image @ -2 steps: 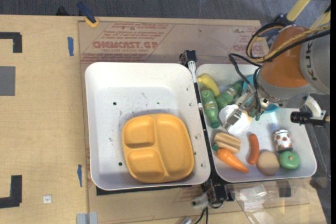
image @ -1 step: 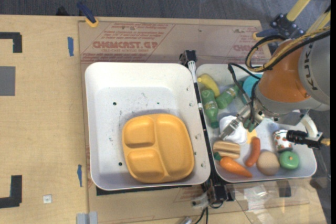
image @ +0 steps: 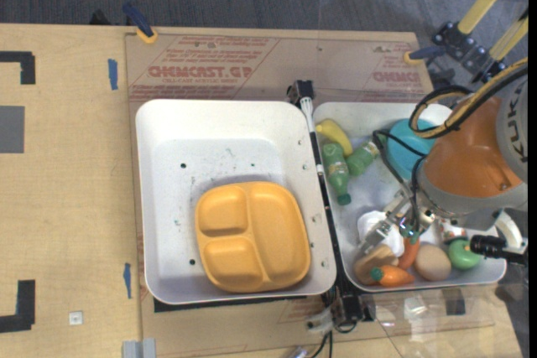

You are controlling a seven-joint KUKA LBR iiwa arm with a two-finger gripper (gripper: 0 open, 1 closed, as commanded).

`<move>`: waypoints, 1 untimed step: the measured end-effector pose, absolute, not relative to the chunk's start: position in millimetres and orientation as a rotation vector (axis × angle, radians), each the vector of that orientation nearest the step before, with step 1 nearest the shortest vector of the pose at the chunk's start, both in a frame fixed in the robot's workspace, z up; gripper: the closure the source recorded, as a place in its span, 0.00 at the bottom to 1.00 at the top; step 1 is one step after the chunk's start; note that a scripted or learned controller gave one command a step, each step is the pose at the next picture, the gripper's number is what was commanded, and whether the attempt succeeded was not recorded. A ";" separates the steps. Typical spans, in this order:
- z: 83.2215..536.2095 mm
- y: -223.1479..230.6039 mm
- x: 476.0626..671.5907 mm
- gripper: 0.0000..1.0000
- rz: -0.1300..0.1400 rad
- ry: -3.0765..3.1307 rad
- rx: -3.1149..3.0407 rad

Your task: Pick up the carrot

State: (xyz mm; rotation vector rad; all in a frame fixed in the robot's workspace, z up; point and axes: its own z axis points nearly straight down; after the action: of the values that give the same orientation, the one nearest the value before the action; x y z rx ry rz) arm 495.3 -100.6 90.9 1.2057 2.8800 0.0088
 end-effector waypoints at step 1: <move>90.6 -101.4 486.0 0.00 0.015 2.671 1.625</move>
State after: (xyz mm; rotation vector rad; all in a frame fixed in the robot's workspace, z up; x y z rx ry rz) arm 486.0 -101.4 90.6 1.6248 2.6707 0.0152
